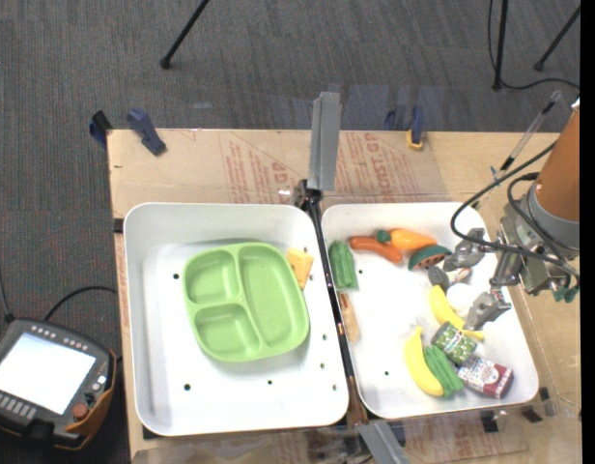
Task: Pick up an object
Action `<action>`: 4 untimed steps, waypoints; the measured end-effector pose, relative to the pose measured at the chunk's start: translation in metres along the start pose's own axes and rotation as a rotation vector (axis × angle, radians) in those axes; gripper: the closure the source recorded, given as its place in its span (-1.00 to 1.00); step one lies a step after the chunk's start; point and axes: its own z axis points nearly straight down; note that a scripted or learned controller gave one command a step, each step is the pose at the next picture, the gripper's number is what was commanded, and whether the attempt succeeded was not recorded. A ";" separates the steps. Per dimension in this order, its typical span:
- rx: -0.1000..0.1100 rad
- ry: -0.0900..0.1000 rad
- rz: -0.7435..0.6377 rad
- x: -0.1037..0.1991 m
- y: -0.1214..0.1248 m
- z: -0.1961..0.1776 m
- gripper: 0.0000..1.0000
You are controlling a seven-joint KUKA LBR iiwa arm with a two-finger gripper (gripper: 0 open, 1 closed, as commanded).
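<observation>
Look to the right side of the frame: your gripper (pixel 476 283) hangs over the right bin (pixel 375 394), its two fingers spread apart with nothing between them. One fingertip sits near the dark toy at the bin's upper right, the other just above the upper banana (pixel 442 307).

The candidates for picking all lie in that right bin. At the top you have an orange carrot (pixel 394 243) with a dark green-and-brown piece (pixel 431 256) just beside it. Along the left wall lies a green cucumber (pixel 342 265), and below it a slim tan stick (pixel 349 319). In the lower right a second banana (pixel 420 363) touches a green pod-like vegetable (pixel 442 369), with a small green carton (pixel 456 342) and a red-and-white carton (pixel 489 377) close by.

The left bin (pixel 153 394) carries a green divided plate (pixel 246 300), with a yellow wedge (pixel 299 264) at its upper right edge.

A teach pendant (pixel 42 380) rests at the lower left of the frame.
</observation>
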 end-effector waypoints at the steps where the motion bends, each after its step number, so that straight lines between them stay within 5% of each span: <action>1: -0.004 0.014 -0.054 -0.068 -0.010 0.139 -1.00; 2: 0.006 -0.014 -0.082 -0.127 0.005 0.159 -1.00; 3: 0.000 0.000 -0.153 -0.041 -0.021 0.167 -1.00; 4: 0.000 -0.004 -0.160 -0.043 -0.019 0.157 1.00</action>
